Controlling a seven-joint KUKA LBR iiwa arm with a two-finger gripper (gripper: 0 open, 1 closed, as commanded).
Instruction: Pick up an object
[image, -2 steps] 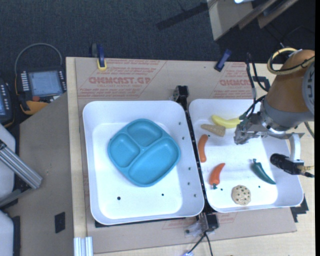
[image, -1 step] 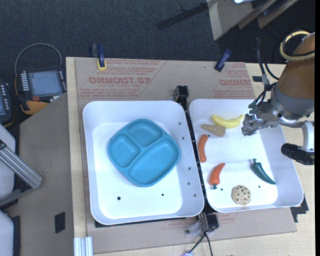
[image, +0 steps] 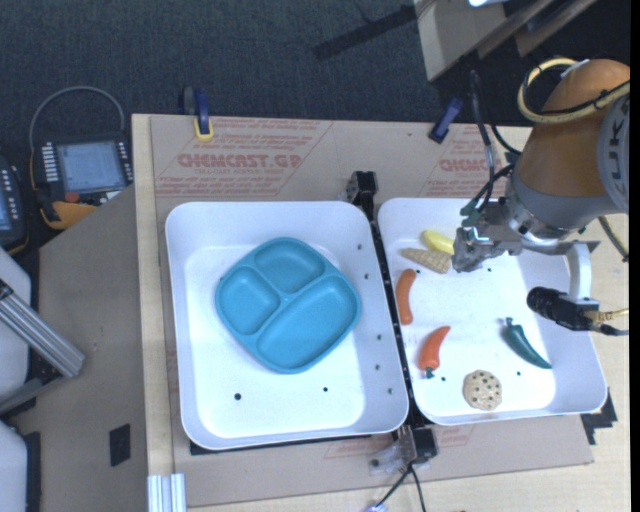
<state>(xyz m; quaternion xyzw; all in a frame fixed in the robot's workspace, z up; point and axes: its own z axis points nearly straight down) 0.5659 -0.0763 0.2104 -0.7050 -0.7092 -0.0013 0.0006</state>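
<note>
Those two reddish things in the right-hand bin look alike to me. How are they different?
The hot dog is a long, even orange-red rod lying nearly upright in the picture by the bin's left wall; the red pepper is shorter, tapered, tilted, with a dark green stem at its lower end. Both lie loose on the right bin, apart.

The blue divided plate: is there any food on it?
Empty. The blue plate sits in the left bin, all three compartments bare.

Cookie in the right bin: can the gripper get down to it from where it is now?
Probably yes. The cookie lies flat on open bin floor, apart from the orange pepper and the green pepper, with nothing over it. The gripper hangs near the yellow piece.
</note>
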